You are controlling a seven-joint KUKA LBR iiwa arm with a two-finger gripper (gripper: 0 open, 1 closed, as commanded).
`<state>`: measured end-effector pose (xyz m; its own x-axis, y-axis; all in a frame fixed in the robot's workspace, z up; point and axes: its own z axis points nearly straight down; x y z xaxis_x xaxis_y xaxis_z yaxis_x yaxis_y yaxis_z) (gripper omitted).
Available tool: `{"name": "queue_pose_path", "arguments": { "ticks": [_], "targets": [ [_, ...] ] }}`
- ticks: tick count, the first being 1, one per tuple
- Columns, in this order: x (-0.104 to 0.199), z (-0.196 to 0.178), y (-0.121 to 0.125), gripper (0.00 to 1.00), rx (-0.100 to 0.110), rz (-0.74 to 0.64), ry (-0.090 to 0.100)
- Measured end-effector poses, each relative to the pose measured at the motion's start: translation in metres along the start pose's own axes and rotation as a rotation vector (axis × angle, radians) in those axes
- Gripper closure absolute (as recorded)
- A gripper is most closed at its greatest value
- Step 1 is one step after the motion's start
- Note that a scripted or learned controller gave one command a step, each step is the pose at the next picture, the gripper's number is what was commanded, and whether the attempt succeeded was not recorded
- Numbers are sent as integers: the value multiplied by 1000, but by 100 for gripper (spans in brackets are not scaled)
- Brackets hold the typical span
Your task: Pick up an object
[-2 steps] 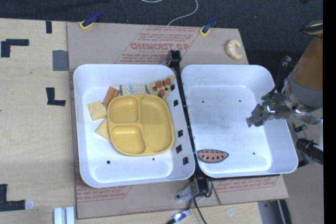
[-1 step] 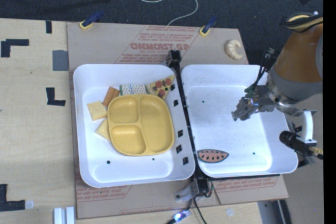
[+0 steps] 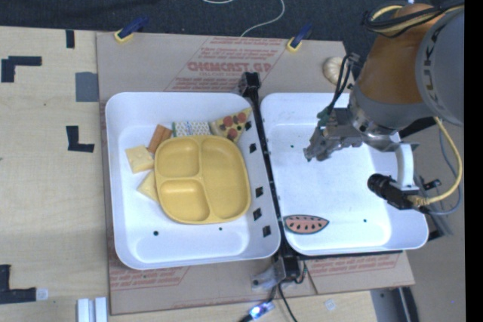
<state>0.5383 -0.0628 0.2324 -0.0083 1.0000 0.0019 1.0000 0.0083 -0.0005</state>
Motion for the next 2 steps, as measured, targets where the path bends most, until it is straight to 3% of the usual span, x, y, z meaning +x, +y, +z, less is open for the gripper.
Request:
{"name": "queue_pose_path", "arguments": {
  "ticks": [2],
  "targets": [
    [111,8,64,100,0,1,-1]
  ]
}}
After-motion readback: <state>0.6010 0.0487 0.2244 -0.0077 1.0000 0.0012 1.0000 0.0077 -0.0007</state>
